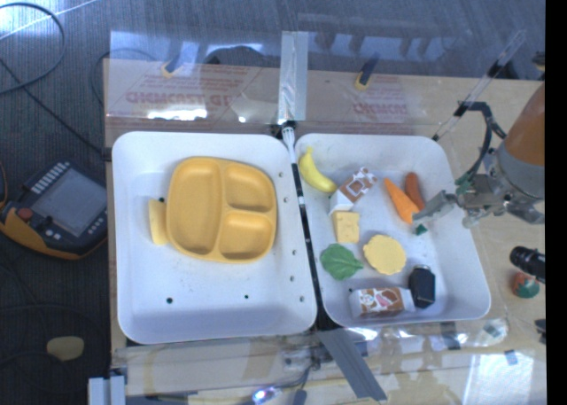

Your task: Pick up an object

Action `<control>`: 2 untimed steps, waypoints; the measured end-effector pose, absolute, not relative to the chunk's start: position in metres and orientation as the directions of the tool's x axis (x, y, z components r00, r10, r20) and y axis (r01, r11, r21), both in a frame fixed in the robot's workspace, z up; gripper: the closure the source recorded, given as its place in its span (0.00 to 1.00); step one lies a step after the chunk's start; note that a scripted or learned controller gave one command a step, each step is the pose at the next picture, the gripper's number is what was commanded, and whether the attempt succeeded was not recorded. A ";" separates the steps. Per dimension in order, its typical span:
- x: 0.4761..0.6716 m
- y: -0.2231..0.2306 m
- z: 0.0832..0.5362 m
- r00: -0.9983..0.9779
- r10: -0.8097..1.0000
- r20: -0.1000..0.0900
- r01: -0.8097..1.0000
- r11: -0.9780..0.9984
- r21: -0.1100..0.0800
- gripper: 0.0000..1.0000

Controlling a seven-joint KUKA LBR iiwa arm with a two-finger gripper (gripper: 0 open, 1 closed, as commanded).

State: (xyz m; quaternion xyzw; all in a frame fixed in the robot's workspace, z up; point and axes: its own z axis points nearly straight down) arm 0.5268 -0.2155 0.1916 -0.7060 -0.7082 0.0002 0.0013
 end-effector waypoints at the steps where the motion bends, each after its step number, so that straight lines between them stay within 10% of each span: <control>1: 0.618 -0.182 0.096 -0.127 0.992 -0.002 0.992 0.127 -0.001 0.00; 2: 0.618 -0.182 0.104 -0.129 0.992 -0.004 0.992 0.129 -0.003 1.00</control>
